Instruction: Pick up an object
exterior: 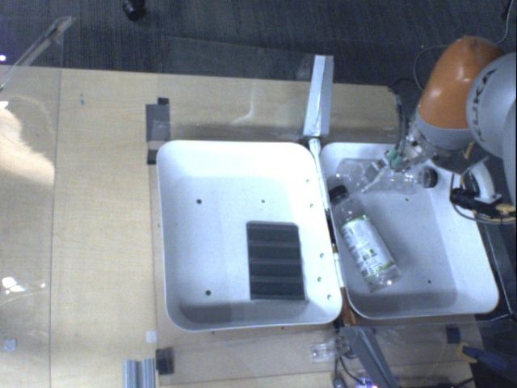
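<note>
Right bin (pixel 477 293), bottle (pixel 363 245) lying diagonally, cap upper-left

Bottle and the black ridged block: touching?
Apart. The camera view shows the bottle lying in the right bin and the black ridged block in the left bin, with both bin walls between them.

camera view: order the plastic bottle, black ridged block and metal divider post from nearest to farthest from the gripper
1. Plastic bottle, in the right bin below the gripper.
2. Metal divider post, between the bins at the far edge.
3. Black ridged block, in the left bin.
</note>
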Tool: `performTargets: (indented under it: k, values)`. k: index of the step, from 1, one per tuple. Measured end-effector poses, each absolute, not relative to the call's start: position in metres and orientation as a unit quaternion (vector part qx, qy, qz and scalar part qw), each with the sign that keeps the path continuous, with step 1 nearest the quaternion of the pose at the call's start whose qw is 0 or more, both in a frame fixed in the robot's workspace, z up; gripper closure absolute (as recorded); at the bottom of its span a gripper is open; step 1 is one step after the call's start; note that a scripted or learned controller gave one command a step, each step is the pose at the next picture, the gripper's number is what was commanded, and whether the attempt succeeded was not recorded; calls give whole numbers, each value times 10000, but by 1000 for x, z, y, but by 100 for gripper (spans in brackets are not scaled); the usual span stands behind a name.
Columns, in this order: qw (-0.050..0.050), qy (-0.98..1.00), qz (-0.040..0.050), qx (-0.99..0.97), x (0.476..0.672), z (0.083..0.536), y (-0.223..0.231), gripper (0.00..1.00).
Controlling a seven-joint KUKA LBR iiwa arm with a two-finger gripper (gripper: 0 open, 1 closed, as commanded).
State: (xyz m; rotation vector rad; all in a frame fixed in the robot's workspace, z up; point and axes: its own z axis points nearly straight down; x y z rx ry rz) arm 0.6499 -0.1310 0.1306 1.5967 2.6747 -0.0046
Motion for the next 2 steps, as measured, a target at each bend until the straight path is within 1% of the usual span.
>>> performTargets:
  k: [1, 2]
  values:
    - [78, 9147, -92, 4039, 658, 107, -123, 0]
    - [327, 9127, 6, 4074, 578, 104, -122, 0]
